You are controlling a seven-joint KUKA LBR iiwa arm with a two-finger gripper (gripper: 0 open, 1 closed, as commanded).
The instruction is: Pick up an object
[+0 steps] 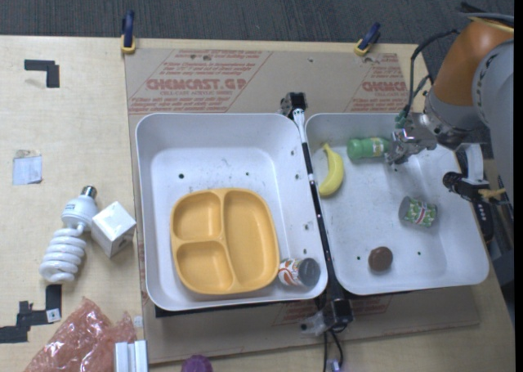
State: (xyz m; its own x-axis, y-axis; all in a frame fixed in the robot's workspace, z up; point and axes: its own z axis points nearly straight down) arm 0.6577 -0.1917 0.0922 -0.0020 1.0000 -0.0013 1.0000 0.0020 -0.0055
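Note:
The right bin holds a yellow banana, a green bottle lying on its side, a green and white crumpled packet and a small brown ball. My gripper hangs low at the bin's back, right at the green bottle's right end. The arm comes in from the upper right. A yellow divided plate lies in the left bin, and a small can lies on its side at that bin's front right corner.
Left of the bins, on the bench, lie a spiral light bulb, a white cube and a red mesh bag. A black rail divides the two bins. Clamps hold the board at the back.

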